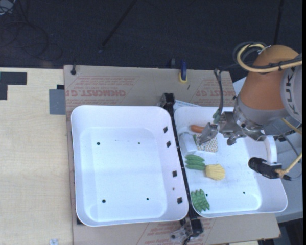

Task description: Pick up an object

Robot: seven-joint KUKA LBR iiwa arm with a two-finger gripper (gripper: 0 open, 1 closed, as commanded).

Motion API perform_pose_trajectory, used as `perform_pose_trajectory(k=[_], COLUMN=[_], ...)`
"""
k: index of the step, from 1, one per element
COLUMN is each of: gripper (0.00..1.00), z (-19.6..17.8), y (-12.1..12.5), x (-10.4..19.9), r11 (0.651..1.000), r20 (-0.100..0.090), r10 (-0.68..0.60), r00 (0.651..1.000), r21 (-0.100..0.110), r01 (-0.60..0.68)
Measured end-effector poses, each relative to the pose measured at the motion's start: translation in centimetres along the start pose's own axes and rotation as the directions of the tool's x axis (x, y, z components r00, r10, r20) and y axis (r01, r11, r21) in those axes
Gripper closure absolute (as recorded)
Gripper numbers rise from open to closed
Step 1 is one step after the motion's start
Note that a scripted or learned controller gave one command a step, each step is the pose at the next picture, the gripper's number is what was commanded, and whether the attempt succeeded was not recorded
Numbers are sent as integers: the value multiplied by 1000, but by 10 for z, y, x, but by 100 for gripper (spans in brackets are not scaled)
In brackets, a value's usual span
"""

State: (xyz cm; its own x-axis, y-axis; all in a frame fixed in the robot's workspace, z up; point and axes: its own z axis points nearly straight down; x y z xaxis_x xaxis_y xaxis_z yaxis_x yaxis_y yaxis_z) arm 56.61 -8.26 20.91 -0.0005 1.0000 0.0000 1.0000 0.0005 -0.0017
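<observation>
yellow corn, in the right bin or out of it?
In. The yellow corn lies flat on the floor of the right bin, inside its rim, just right of a green vegetable and apart from the claw.

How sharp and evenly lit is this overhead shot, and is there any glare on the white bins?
Camera view: soft overall, so the small yellow corn-like piece and green leafy pieces lack fine detail; light is even, with the shallow white left bin bright but not blown out; the background above the bench is dark; the gripper casts a faint shadow on the white right bin.
</observation>
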Motion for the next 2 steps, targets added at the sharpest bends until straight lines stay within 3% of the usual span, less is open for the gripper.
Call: perform_pose_trajectory(k=[1, 2], gripper=[0, 0], z=[7, -172], y=[-73, -58], x=[48, 177], r11=[1000, 1000], r20=[-3, -6], r10=[-2, -15], r00=[1000, 1000], r21=[8, -16], r01=[2, 14])
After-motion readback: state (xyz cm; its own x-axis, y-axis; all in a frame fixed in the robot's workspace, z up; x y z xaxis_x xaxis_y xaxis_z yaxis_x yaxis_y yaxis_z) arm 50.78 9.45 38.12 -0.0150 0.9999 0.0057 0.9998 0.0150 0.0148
